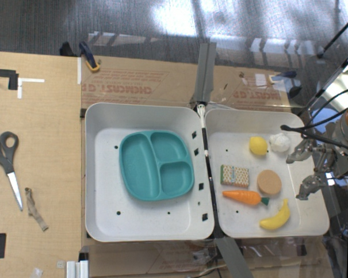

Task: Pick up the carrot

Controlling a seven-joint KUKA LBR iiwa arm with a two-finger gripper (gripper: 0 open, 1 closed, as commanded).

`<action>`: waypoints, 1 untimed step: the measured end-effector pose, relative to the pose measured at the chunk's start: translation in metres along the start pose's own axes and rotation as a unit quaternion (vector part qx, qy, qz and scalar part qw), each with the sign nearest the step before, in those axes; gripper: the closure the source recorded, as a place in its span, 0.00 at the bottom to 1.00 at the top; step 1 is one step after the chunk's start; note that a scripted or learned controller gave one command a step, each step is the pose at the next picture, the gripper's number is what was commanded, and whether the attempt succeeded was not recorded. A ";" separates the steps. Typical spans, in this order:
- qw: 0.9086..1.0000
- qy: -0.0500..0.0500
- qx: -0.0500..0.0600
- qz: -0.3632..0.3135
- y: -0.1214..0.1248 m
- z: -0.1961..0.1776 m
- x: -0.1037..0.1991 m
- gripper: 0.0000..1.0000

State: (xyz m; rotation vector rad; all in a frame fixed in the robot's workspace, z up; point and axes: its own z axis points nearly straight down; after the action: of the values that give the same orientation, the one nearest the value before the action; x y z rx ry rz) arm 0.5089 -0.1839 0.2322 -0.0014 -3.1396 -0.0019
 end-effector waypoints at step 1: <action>0.999 0.000 0.000 -0.041 0.065 0.143 0.030 0.00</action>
State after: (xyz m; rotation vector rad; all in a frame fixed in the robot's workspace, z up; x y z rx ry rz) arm 0.4789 -0.1184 0.0892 0.1280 -3.1374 -0.0016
